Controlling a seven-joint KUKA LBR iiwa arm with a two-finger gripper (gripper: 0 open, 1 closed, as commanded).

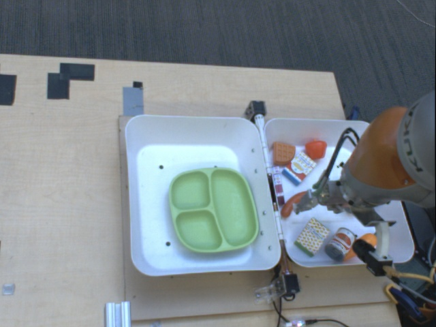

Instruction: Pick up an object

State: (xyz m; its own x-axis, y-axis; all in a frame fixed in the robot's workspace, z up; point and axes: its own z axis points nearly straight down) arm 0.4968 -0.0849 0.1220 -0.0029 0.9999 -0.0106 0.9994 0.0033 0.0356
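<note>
The right bin (403,251) holds several small items. At its far end are an orange packet (283,153), a red piece (315,148) and a blue and white packet (300,166). A red sausage-shaped item (293,204) lies by the bin's left wall. A patterned box (313,236), a small can (340,242) and an orange piece (368,238) sit near the front. My gripper (319,198) hangs low over the middle of this bin, just right of the red sausage-shaped item. The wrist hides its tips.
The left bin (150,182) holds a green plate (214,210) with three compartments. The grey arm with its orange band (383,157) covers the right bin's right side. Clamps (256,109) sit where the bins meet. Cables (409,295) lie at the front right.
</note>
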